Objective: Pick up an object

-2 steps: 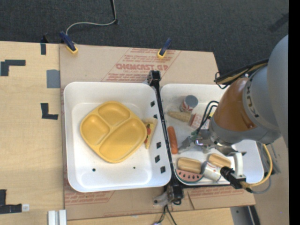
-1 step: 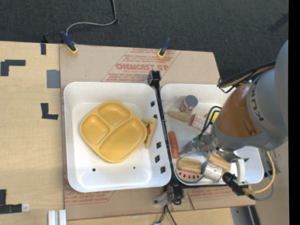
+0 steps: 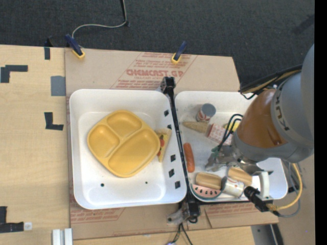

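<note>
My gripper (image 3: 218,160) hangs low over the middle of the right bin (image 3: 265,188), on the grey arm with its orange band (image 3: 258,124). An orange sausage (image 3: 189,157) lies just to its left. A tan bread roll (image 3: 207,179) and a watermelon slice (image 3: 204,192) lie just below the gripper, beside a white cylinder (image 3: 233,188). Above the gripper lie a cone (image 3: 196,127), a pink-and-white piece (image 3: 217,132) and a small can (image 3: 207,112). I see nothing held in the gripper.
The left bin (image 3: 82,177) holds a yellow divided plate (image 3: 123,143) and a yellow-and-red piece (image 3: 163,144) against the divider (image 3: 175,137). The arm covers the right bin's right side. Clamps (image 3: 75,47) pin the cardboard under the bins.
</note>
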Robot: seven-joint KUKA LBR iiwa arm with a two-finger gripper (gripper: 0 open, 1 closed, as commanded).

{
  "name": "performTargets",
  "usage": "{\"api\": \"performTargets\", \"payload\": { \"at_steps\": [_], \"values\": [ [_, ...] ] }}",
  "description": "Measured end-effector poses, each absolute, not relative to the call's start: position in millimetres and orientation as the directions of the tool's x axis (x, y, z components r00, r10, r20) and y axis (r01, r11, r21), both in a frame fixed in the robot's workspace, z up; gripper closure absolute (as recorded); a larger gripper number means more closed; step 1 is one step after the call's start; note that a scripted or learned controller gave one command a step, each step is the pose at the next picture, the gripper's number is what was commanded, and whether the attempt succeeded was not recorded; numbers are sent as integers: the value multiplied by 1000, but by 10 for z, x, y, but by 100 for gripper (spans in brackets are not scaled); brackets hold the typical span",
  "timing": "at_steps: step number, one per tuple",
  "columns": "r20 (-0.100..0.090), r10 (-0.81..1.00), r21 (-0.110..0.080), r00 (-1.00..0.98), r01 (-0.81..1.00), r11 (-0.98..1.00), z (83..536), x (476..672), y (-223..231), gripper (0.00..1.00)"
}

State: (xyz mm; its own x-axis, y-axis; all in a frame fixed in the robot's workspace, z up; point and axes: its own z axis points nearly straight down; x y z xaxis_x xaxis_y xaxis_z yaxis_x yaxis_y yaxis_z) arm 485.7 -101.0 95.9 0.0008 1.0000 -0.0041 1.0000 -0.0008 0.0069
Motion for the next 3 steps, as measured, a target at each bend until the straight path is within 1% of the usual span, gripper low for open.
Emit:
{"api": "performTargets", "payload": {
  "at_steps": [1, 2, 3],
  "values": [
    [-4, 1000, 7, 1, 1000, -1, 958, 4856, -1010, 0],
    [-3, 1000, 5, 0, 1000, 0, 1049, 4856, -1003, 100],
    [1, 1000, -2, -1, 1000, 1, 1365, 4834, -976, 100]
  ]
}}
